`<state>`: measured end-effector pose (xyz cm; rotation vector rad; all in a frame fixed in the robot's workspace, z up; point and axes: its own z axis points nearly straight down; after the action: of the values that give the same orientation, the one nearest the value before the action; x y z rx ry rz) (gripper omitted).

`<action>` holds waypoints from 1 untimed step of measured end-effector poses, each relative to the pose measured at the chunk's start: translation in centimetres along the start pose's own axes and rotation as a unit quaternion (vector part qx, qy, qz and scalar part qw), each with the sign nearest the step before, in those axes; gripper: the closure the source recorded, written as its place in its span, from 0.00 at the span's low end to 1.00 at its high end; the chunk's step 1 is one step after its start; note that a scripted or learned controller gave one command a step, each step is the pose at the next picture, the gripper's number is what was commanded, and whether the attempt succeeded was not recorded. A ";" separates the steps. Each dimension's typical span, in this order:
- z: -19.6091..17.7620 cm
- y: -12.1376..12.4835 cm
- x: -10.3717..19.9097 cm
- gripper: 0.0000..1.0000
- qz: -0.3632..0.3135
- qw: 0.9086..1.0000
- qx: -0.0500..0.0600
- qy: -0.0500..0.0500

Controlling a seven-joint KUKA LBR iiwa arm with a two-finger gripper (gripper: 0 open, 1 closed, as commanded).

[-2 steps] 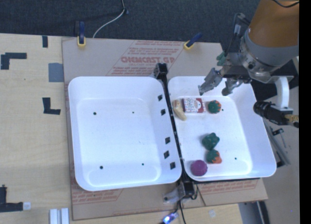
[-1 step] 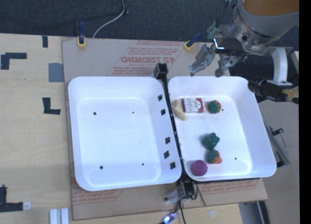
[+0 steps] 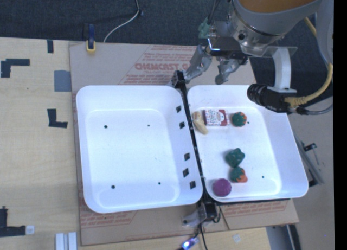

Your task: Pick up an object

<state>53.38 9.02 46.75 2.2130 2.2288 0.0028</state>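
Observation:
My gripper [image 3: 209, 71] hangs open above the far edge of the right bin [image 3: 276, 135], with nothing between its fingers. Below it in that bin lie a pale banana-like piece [image 3: 200, 124], a red and white packet [image 3: 215, 117] and a small red and green fruit [image 3: 238, 119]. Nearer the front lie a dark green piece [image 3: 235, 157], a red and green piece [image 3: 238, 175] and a purple ball [image 3: 222, 187].
The left bin [image 3: 130, 151] stands beside the right one, joined along a black clipped seam [image 3: 187, 140]. Both rest on a cardboard sheet [image 3: 135, 64] on the wooden bench. A yellow clamp [image 3: 90, 45] sits at the sheet's far left corner.

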 end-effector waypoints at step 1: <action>-1.9 0.9 6.4 1.00 0.001 1.000 0.000 0.000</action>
<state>54.20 15.40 48.64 2.2143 2.2276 0.0029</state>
